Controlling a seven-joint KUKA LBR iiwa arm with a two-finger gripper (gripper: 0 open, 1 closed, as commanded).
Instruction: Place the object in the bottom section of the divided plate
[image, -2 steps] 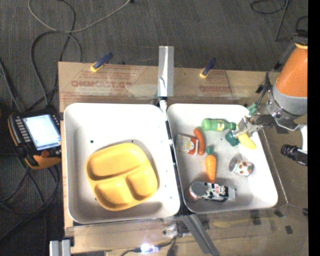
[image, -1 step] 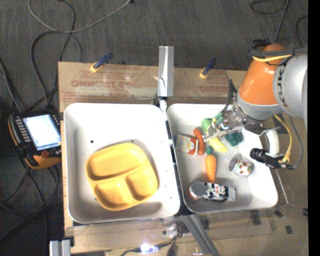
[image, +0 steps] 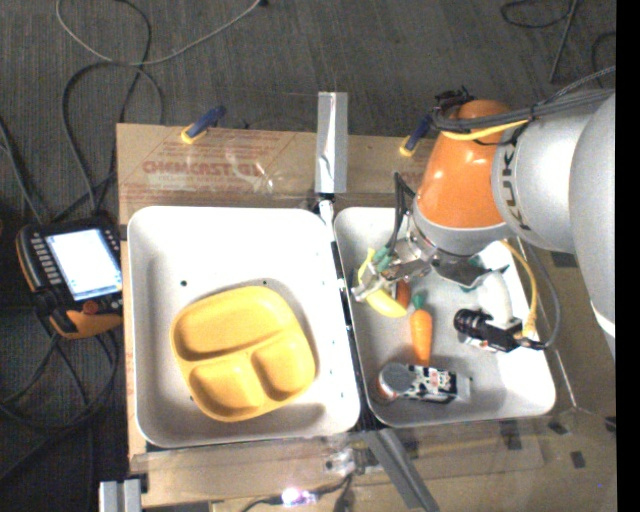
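My gripper (image: 385, 275) hangs over the right bin (image: 535, 385), right above a yellow banana-like object (image: 384, 300) touching a carrot (image: 421, 333). Whether my jaws grip it, I cannot tell. The yellow divided plate (image: 243, 350) with 3 sections sits in the left bin (image: 150, 250).

Dark letters run vertically on the grey arm (image: 560, 190) at the upper right, partly cut off by the orange band; they appear to spell "KUKA" (only the upper strokes show clearly). Faint red printing crosses the brown board (image: 215, 165) behind the left bin, under a clear plastic sheet; it is mirrored or smudged and too blurred to read. The handheld pendant (image: 75, 265) at the far left has a lit screen whose contents are too small to read. A small black-and-white label sits on the dark object (image: 425, 382) in the right bin, unreadable.
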